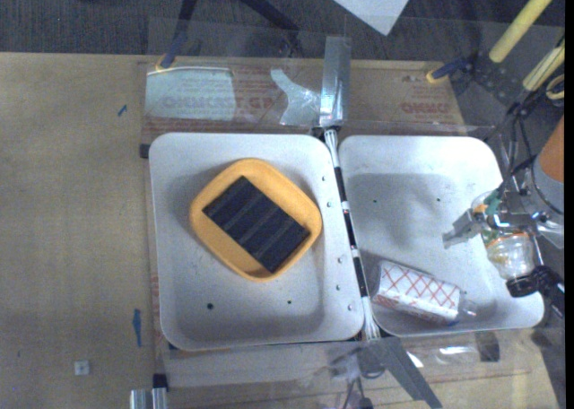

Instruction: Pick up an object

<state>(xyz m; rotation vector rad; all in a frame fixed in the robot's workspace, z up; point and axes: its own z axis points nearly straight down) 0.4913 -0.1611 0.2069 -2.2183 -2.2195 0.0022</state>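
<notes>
A yellow rounded pad with a dark ribbed panel [256, 218] lies in the left bin [175, 304], a little left of its middle. A small white box with a red lattice print [418, 291] lies flat near the front of the right bin [404, 174]. My gripper [466, 226] is over the right bin's right side, reaching in from the right edge. It is above and to the right of the box and apart from it. I see nothing held in it.
The metal divider [345, 237] runs between the two bins. Taped cardboard [233, 93] lies behind the bins, with a metal strip [334, 80] upright at the back. Cables and yellow bars [529, 13] crowd the far right.
</notes>
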